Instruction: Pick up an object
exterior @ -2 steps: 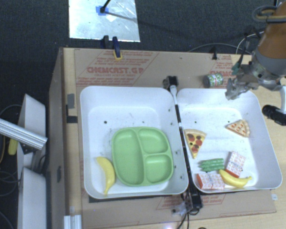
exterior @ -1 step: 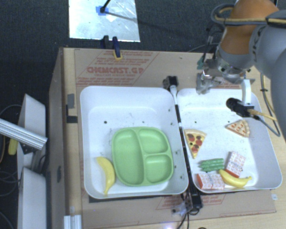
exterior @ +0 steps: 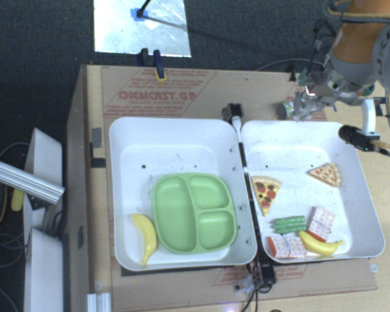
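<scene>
Bins sit side by side on the table [exterior: 182, 86], the left bin [exterior: 127, 148] and the right bin [exterior: 361, 194] meeting along a dark seam at the middle of the view. In the left bin a green divided tray [exterior: 194, 213] with 3 compartments lies toward 6 o'clock, and a yellow banana [exterior: 145, 238] lies just beside the tray at its 8 o'clock edge. The right bin holds 6 toys: a pizza slice [exterior: 266, 192] near the seam at 9 o'clock of that bin, a second pizza slice [exterior: 325, 173] toward 2 o'clock, a green bean pod [exterior: 288, 224] below the first slice, a red and white packet [exterior: 321, 221] just to 3 o'clock of the pod, a second red and white packet [exterior: 285, 246] at the bin's 7 o'clock corner, and a small yellow banana [exterior: 318, 244] touching that packet on its 3 o'clock side. The arm [exterior: 370, 25], grey with an orange band, comes in at 1 o'clock of the view, and its tool [exterior: 305, 103] hangs above the far rim of the right bin, well apart from every toy; whether its fingers are apart or together cannot be told, since they are too small and blurred. At 12 o'clock, beyond the table, a pale shiny sheet [exterior: 142, 18] lies on the dark floor.
</scene>
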You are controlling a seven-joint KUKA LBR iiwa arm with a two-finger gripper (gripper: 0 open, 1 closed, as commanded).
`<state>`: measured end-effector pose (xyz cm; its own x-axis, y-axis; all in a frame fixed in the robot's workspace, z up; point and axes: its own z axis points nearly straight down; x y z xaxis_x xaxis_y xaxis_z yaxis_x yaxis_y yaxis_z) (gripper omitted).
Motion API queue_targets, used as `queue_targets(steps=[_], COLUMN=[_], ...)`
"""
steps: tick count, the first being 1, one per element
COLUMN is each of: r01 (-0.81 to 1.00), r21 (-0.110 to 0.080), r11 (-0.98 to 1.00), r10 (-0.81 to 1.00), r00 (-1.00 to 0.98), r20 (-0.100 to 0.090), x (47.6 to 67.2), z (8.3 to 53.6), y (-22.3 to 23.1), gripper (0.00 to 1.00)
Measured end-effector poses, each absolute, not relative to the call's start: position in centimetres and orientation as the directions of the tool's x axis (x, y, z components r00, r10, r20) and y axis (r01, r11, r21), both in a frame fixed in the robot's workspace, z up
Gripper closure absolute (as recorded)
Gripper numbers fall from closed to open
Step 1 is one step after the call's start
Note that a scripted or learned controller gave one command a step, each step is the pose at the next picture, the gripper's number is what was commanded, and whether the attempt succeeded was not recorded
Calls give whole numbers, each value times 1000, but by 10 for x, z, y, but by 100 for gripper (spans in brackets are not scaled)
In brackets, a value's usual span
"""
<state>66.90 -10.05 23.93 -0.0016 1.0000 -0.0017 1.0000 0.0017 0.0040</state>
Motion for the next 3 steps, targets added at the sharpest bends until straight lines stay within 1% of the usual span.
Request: queue_targets(steps=[1,2,3], r01=[1000,1000,1000], r21=[3,4,4], r11=[5,1,1], r10=[1000,1000,1000], r00=[-5,-1,-1], r20=[1,-1,-1], x=[669,669,661], z=[225,245,266], y=[-21,-66,-97], gripper=[100,100,100])
